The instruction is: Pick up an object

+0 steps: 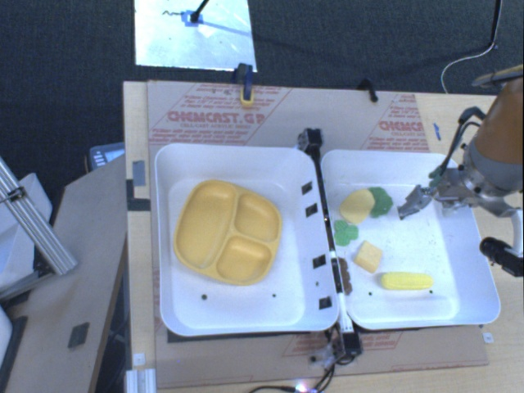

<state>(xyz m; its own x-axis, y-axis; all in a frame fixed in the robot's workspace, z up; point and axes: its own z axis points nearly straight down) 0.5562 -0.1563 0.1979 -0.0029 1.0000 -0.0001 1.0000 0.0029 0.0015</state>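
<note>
Right bin (467,301), seen from above at a slant. The gripper (409,209) hangs over the bin's upper middle, its dark tip pointing toward nine o'clock; nothing lies between its fingers, and whether they stand wide or narrow cannot be told at this size. The nearest candidates — a pale yellow lump (356,205) touching a green piece (380,201) — sit just beside the tip, at about nine o'clock from it. A smaller green piece (346,233) and a yellow cube (368,256) lie toward seven to eight o'clock. The corn cob (407,281) lies at six o'clock, its long axis running three-to-nine. The left bin (176,166) holds a yellow divided tray (228,231), well apart. Judged nearest: the lump-and-green pair.
</note>
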